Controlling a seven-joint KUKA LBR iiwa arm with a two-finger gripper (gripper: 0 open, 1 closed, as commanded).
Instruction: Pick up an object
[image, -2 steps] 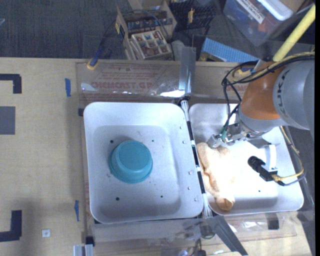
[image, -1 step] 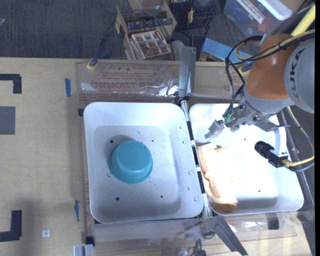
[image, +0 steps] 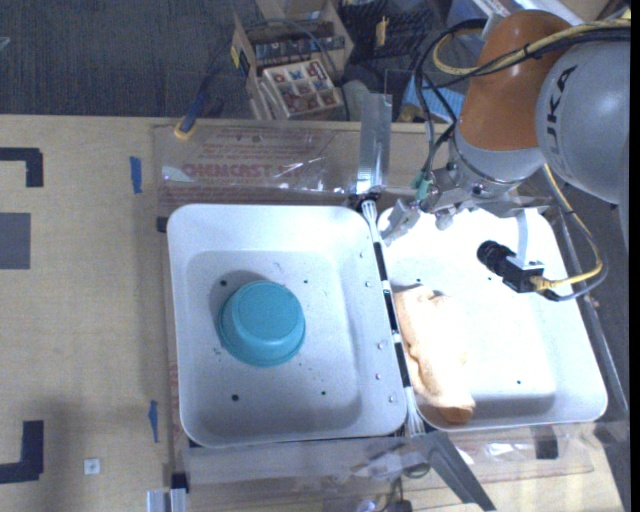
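Note:
A light-blue bowl (image: 261, 322) lies upside down in the middle of the left bin (image: 190, 235). A tan, sponge-like piece (image: 432, 355) stretches along the left wall of the right bin (image: 575, 395), running from mid-bin to the front corner. My gripper (image: 423, 214) hangs over the back left corner of the right bin, close to the divider between the bins. Its two fingers stand apart with nothing between them. It is behind the tan piece and clear of it, and well to the right of the bowl.
The grey arm with its orange band (image: 510, 80) fills the upper right. A black fitting on a yellow cable (image: 508, 266) hangs over the right bin. A clear plastic sheet (image: 250, 170) lies behind the bins. Boxes and cables crowd the back.

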